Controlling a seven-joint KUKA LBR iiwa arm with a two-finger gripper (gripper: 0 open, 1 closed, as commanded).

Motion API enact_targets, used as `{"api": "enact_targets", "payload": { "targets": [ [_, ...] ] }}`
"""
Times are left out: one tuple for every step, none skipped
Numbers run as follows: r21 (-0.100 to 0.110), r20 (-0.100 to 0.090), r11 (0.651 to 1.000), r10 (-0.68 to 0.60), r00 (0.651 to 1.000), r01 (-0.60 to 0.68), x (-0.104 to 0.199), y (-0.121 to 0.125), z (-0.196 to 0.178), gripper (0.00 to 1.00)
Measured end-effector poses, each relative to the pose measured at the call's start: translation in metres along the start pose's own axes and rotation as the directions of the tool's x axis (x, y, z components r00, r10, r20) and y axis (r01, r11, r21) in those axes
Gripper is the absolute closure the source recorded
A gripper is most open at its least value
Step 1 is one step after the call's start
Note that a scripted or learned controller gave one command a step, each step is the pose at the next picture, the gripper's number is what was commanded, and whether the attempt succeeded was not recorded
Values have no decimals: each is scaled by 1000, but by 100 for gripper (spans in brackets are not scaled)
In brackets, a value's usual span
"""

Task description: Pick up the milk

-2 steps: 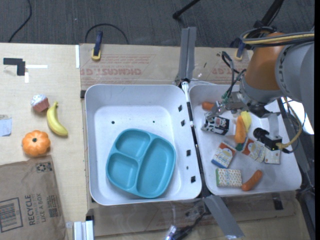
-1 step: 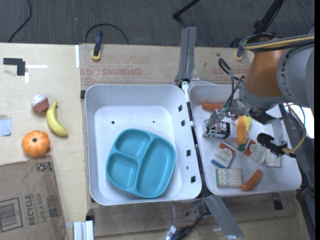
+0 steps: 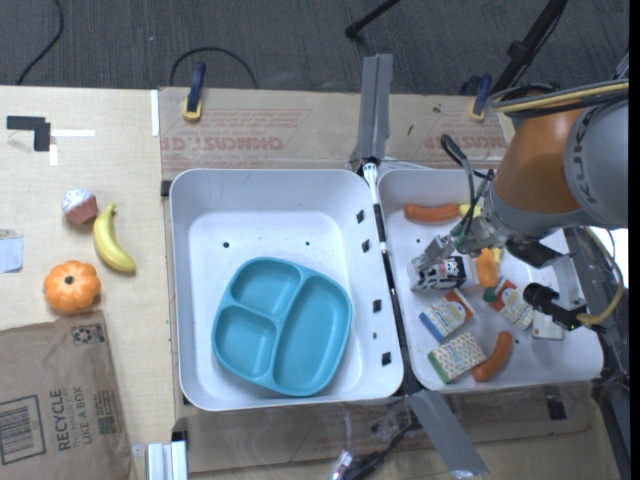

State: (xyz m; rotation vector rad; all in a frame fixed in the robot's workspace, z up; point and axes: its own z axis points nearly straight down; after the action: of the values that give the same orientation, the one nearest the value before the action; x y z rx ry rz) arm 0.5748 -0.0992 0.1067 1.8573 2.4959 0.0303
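Milk: a small black-and-white carton (image 3: 449,272) is seen in the right bin (image 3: 565,366), near that bin's left side and a bit above the middle.

Around the milk: an orange thing (image 3: 487,268) is placed just to its right, a small box (image 3: 447,316) is placed just below it, and a long sausage (image 3: 431,211) is laid well above it.

Gripper: the gripper (image 3: 432,256) is found at the upper left edge of the milk, touching it or very close to it.

Gripper state: it cannot be told if it is open or closed (it is small and mixed up with the carton's spots).

Arm: the arm (image 3: 545,168) is brought in from the right of the frame. Its orange band is held high over the upper right of the bin, and the wrist is pointed down and to the left, toward the milk.

Done: the gripper is brought to the milk.

Left to do: the milk is judged to be resting low in the bin, not lifted yet. A good hold must be made, and then the milk must be raised.

Other bin: a blue plate (image 3: 283,325) is seen in the left bin (image 3: 200,268). It is not needed.
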Motion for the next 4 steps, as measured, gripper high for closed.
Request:
{"api": "enact_targets", "payload": {
  "targets": [
    [3,-3,999,-54,999,54,2,-39,-1,0],
    [9,-14,955,-296,955,296,-12,-9,0,0],
    [14,-8,939,-344,939,344,-7,8,1,0],
    [25,-21,931,-363,931,364,-24,48,-29,0]
  ]
}}
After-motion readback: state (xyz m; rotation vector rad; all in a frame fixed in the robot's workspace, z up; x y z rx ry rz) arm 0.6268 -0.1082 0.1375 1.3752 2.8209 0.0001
